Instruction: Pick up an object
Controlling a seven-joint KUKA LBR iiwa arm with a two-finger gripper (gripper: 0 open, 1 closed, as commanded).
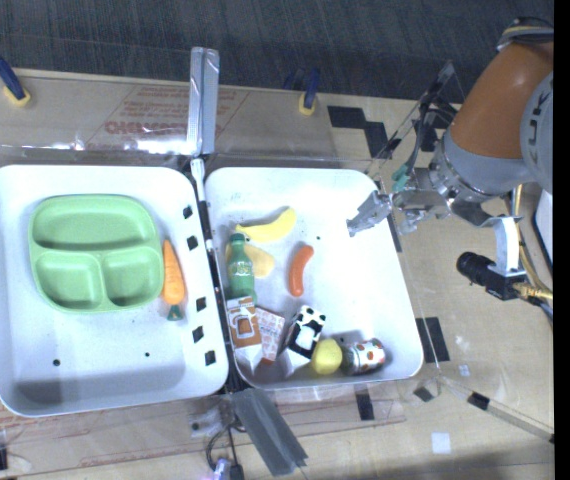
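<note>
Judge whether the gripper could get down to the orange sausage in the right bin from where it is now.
Probably yes. The gripper hangs over the right bin's upper right part, and the sausage lies apart from the banana and bottle, bare floor between.

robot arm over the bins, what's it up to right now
The grey and orange arm reaches in from the right, its tool hovering over the upper right edge of the right bin with nothing between its fingers. That bin holds a banana, a green bottle, an orange sausage-like piece, a small can and other items. The left bin holds a green divided tray with a carrot beside it. Nothing has been picked up yet.
</note>
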